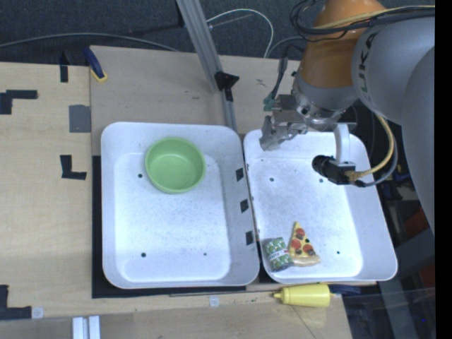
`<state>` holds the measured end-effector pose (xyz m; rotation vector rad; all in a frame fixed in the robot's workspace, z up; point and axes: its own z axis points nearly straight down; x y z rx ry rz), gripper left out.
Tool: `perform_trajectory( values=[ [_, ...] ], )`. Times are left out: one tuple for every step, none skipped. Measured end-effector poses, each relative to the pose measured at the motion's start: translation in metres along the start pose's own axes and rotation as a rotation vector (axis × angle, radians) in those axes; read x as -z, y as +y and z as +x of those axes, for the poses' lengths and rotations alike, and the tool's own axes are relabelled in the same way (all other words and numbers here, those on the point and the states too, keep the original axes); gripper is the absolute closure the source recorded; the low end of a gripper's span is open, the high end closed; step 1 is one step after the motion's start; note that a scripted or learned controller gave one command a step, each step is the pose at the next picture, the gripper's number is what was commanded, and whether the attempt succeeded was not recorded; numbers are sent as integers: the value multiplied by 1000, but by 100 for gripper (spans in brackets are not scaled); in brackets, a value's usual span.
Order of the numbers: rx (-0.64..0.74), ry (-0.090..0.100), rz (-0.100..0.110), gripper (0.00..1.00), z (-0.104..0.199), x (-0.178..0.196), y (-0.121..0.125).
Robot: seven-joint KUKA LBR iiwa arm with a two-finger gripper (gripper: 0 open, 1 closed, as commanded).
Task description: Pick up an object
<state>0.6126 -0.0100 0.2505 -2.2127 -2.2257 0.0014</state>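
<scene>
A toy pizza slice [303, 245] lies near the front left corner of the right bin [353, 210]. Beside it on its left sits a small green and grey block [275, 253]. A light green bowl [175, 164] stands in the back part of the left bin [169, 253]. My gripper [272, 138] hangs over the back left corner of the right bin, far from the pizza slice and the block. Nothing shows between its fingers.
A yellow bottle [305, 295] lies on the bench just in front of the right bin. A grey pole [205, 41] slants up from behind the bins. Cables run across the dark floor at the back. Black tape marks dot the bench at left.
</scene>
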Motion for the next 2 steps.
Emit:
perform_trajectory(
  values=[
    [0,-1,1,100,44,-16,-9],
    [2,0,1,100,99,-12,-30]
  ],
)
